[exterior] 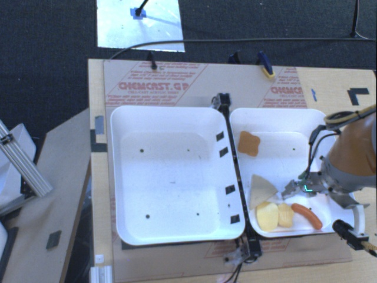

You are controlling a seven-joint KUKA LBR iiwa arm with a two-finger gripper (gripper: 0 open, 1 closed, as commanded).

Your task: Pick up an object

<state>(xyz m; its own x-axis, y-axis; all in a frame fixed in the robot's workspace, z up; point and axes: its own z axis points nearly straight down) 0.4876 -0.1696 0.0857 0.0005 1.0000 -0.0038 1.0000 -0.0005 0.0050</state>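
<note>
So far nothing is lifted: the pincer [297, 188] hangs low in the right bin [277, 120], its state unreadable, just beside the sausage [307, 215], which lies untouched.

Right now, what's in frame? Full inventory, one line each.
white bins: 2, white, side by side on the bench
toast-like piece: 1, orange-brown, right bin, far left part
wedge: 1, pale cream, right bin, near the divider
yellow pieces: 2, yellow, right bin, near edge, side by side
sausage-like piece: 1, orange-red, right bin, near edge, right of the yellow pieces
clamp: 1, blue and yellow, far edge of the bench
gripper: 1, grey, over the right bin above the sausage-like piece
</note>
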